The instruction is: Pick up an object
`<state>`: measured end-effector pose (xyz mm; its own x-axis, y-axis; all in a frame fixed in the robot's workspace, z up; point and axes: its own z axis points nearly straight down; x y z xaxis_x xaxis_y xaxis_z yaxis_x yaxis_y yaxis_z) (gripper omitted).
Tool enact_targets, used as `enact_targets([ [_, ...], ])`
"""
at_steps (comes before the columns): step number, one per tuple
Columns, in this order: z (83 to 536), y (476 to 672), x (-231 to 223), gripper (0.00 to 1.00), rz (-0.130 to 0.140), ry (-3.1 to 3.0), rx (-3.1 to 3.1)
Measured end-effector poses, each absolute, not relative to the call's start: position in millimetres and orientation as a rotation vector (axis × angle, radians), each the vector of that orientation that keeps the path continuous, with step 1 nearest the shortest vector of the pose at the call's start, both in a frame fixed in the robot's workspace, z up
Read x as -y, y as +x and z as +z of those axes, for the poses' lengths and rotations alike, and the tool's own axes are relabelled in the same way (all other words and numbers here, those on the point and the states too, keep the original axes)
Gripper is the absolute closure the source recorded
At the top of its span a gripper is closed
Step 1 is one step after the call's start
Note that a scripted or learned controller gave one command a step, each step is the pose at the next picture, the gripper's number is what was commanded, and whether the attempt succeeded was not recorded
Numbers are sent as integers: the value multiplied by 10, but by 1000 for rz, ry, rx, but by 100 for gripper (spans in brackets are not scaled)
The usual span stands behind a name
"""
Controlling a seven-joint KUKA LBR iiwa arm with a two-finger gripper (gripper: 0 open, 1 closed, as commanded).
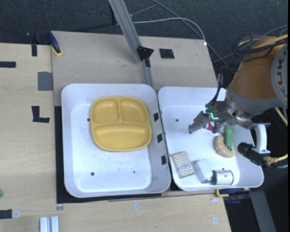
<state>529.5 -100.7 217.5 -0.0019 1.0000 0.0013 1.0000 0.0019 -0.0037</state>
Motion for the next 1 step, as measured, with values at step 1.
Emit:
enact_targets([
  [1, 2179, 5298, 1008, 0, 2, -2217, 2222],
])
